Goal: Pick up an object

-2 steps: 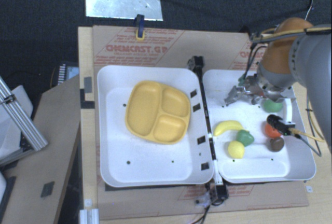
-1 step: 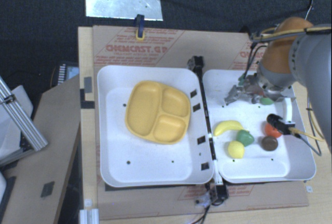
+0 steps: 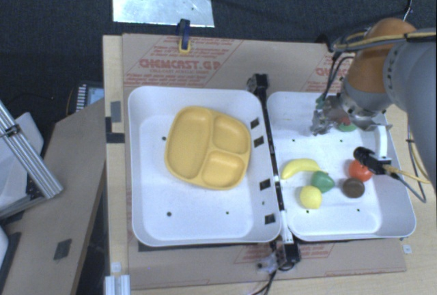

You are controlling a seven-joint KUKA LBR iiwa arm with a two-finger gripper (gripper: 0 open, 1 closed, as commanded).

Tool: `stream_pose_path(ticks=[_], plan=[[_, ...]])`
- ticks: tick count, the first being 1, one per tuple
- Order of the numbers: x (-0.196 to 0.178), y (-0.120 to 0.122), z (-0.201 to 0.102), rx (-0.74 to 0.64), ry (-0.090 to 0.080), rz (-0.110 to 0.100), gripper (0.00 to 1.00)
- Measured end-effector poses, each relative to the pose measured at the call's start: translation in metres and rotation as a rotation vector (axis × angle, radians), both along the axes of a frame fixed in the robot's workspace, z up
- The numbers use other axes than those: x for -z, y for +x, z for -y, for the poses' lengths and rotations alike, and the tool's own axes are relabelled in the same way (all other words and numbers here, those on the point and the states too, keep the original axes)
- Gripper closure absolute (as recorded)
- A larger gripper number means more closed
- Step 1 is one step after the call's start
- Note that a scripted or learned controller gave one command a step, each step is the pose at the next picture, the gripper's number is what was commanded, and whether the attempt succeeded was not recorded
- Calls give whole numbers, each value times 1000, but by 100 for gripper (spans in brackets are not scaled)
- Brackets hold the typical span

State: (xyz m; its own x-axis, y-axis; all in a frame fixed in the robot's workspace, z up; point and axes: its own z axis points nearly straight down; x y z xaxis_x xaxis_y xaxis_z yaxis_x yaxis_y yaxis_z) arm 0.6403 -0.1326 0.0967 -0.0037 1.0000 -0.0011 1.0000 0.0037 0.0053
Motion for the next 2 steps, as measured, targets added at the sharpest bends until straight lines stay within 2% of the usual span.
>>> stream_pose_path(ticks=[1, 2], plan=[[-60, 6, 8, 2, -1, 3, 100], [-104, 7, 8, -1, 0, 1, 100]])
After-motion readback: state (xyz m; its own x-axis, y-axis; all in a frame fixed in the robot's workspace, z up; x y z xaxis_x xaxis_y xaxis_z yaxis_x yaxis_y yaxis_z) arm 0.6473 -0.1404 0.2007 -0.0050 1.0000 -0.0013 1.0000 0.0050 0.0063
